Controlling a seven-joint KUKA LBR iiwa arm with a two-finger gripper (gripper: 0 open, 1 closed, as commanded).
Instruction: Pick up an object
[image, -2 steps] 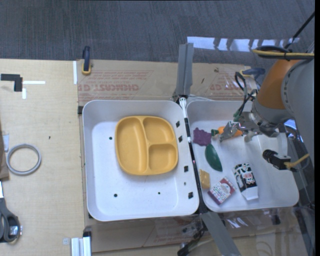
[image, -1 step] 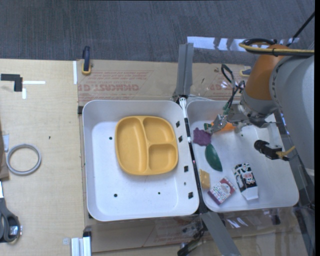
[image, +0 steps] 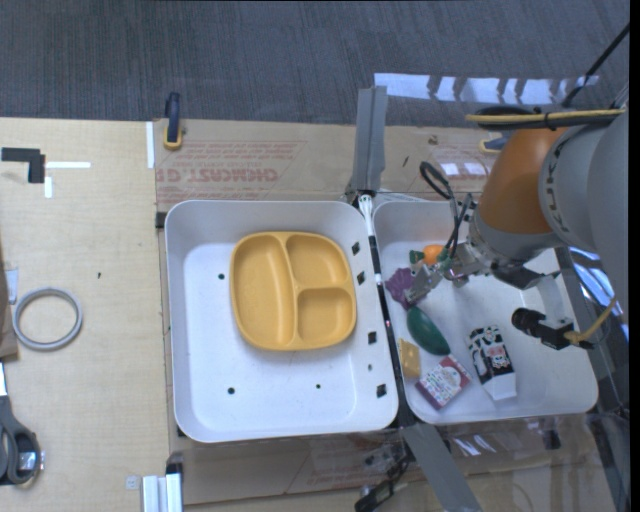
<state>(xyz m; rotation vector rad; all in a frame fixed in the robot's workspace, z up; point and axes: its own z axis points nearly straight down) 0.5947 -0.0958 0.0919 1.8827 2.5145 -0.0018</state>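
Purple toy looking soft, light; taking at middle. Hand hovering just beside, grip state unclear.

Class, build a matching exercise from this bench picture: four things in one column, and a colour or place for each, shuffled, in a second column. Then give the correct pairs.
Things:
1. divided plate
2. roll of tape
3. cow-patterned carton
4. green object

Descriptions:
A. black and white, right bin
B. yellow, left bin
C. on the bench, left of both bins
D. right bin, near the divider

Pairs: 1-B, 2-C, 3-A, 4-D
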